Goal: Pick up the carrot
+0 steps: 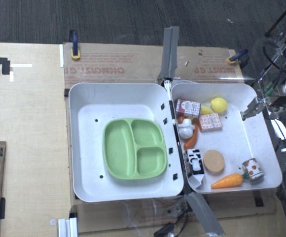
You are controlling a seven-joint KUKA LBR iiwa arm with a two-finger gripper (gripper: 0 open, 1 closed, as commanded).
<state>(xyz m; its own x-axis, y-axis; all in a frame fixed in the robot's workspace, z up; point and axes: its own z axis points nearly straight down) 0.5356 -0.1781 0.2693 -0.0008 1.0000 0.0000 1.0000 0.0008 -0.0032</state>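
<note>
The carrot (227, 180) is orange with a green stub at its right end. It lies flat near the front edge of the right bin (261, 142). A small printed can (252, 169) rests just to its right, and a tan round disc (214, 161) sits just behind it. My gripper (250, 108) hangs over the right bin's far right rim, well behind the carrot and apart from it. The arm's dark wrist and cables are at the view's right edge.
The right bin also holds a yellow lemon (219, 104), two red boxes (188, 107) (210, 122), a white piece (185, 129), an orange sausage shape (191, 138) and a black-and-white carton (196, 162). A green divided plate (134, 148) lies in the left bin (84, 132).
</note>
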